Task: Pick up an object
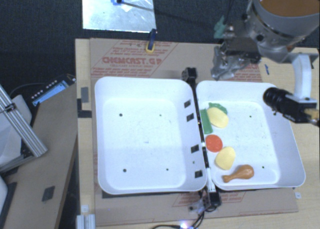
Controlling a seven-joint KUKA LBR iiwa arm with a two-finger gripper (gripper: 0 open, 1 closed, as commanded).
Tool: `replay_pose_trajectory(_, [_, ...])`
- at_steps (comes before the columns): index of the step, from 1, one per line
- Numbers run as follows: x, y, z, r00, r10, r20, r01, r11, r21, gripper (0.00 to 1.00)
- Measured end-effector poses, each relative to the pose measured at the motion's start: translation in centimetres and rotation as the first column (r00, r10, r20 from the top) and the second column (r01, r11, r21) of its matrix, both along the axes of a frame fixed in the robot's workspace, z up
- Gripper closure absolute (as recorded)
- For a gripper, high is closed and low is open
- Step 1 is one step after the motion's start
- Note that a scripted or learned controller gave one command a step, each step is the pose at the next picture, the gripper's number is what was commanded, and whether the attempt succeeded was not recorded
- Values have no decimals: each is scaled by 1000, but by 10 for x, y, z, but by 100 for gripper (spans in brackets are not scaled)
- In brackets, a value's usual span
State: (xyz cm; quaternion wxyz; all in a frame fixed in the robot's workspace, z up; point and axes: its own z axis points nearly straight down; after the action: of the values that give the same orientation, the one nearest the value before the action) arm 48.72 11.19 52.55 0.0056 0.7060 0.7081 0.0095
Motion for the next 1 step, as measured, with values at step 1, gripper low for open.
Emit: replay_pose_trajectory(1, [-3, 45, -228, 999, 1, -36, -2, 1000, -9, 100])
